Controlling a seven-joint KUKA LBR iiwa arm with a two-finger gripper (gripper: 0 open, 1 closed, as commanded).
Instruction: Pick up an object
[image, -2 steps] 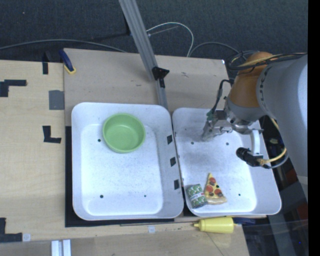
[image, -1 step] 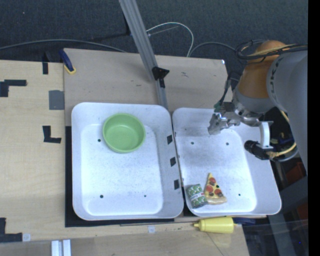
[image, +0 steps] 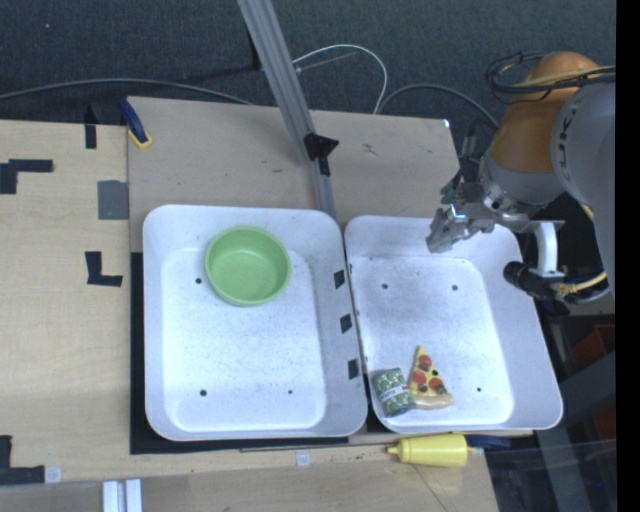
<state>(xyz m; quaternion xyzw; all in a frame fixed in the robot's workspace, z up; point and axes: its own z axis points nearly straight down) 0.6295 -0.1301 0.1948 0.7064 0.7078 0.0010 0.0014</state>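
Gripper hovering over right bin's far rim; jaws' state impossible to tell. Pizza slice toy and green can lying together, near-left. Judgement: travelling nearward, centring over one item before descending.

A single fixed camera looks down on the desk from above at a slant, far enough back to take in both white bins whole: the left bin and the right bin sit side by side across the middle of the view. The arm enters from the right edge, with dark floor along the top
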